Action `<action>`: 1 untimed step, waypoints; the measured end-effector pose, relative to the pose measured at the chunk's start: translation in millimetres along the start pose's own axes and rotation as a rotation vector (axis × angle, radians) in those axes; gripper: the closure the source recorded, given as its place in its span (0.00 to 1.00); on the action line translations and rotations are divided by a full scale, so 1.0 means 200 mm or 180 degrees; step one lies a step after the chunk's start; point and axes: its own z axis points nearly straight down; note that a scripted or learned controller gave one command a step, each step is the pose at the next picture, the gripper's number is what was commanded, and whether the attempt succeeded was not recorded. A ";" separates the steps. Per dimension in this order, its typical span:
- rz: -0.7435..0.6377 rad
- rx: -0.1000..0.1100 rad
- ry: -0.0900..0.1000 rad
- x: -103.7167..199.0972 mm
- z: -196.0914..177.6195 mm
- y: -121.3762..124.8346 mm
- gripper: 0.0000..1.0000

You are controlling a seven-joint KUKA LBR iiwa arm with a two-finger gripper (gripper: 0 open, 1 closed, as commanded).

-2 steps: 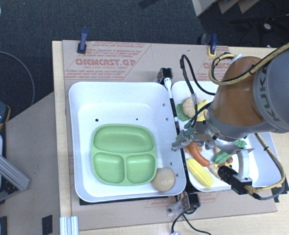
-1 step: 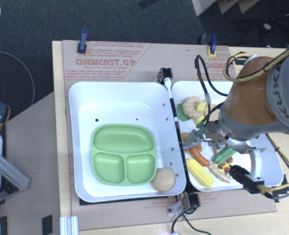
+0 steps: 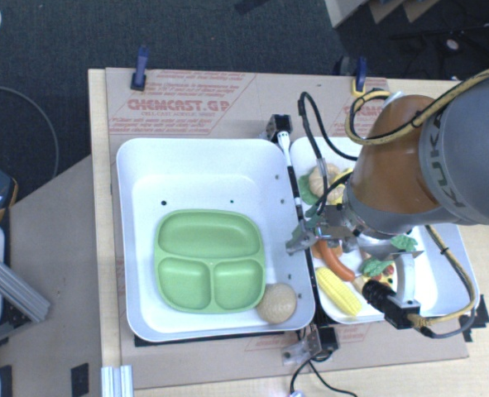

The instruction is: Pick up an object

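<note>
Your arm reaches in over the right bin, its orange band covering much of that bin. Left of the arm, the other bin holds a green 3-compartment tray with a round tan ball touching its lower right corner. Under the wrist you see a carrot and, just below it, a corn cob. The gripper sits near the carrot; whether it is open or closed, you cannot tell.
</note>
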 end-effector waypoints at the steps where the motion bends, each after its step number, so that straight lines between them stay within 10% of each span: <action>1: 0.0009 -0.0008 -0.0003 -0.01 -0.05 0.00 1.00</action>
